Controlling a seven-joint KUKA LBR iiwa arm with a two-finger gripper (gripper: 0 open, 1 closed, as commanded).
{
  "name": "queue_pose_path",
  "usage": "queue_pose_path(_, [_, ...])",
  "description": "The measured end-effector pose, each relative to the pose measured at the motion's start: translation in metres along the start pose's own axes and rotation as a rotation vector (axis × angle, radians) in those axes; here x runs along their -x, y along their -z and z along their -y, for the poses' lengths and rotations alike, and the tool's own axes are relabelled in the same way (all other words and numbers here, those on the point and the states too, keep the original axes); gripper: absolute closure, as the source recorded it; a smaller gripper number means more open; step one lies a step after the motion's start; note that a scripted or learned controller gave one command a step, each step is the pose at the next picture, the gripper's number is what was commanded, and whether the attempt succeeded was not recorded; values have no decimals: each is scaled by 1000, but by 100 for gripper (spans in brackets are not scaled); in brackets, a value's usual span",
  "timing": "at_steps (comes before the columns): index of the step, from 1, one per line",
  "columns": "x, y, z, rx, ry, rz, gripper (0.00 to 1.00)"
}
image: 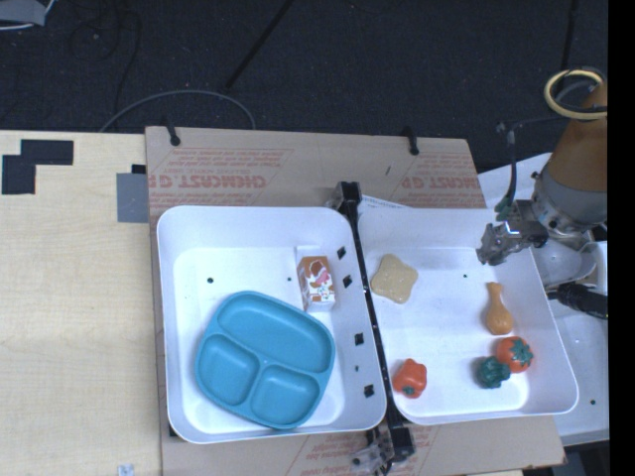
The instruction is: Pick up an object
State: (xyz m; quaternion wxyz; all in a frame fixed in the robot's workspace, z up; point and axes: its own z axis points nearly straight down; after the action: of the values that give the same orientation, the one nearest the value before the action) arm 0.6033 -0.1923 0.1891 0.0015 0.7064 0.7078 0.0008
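Two shallow white bins sit side by side on the bench. Left bin (pixel 184 266): one blue divided plate (pixel 264 359) at the near middle; one small printed carton (pixel 317 282) at the far right, just beyond the plate. Right bin (pixel 437 231): one tan bread-shaped piece (pixel 394 280) at the far left; one red pepper (pixel 409 377) at the near left; one orange drumstick-shaped piece (pixel 497 310) right of centre; one red tomato (pixel 514 354) touching one green item (pixel 490 372) at the near right. Gripper (pixel 496 241): over the right bin's far right edge, above the drumstick-shaped piece, nothing visibly held; finger spacing cannot be told.
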Motion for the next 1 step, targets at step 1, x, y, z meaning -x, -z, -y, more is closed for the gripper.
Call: queue_pose_path(1, [-1, 43, -1, -1, 0, 0, 100])
